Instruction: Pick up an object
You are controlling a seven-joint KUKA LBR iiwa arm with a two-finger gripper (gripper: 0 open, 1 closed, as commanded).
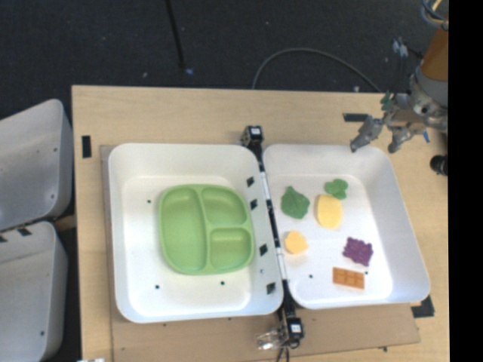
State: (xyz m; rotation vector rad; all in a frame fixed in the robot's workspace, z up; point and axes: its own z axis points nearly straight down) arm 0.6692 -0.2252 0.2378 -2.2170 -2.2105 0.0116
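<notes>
Yellow piece (329,212): mid right bin (404,202), green bits (295,203) just beside it. My pincer (381,133): above the bin's far rim, empty, fingers spread. Risk: crowded neighbours, so closing may nudge the piece aside or catch green instead.

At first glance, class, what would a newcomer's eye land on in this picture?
The big green divided plate in the left bin stands out most. Next come the small coloured pieces scattered in the right bin: a yellow piece, a purple piece and an orange brick. The gripper hangs over that bin's far right corner.
</notes>
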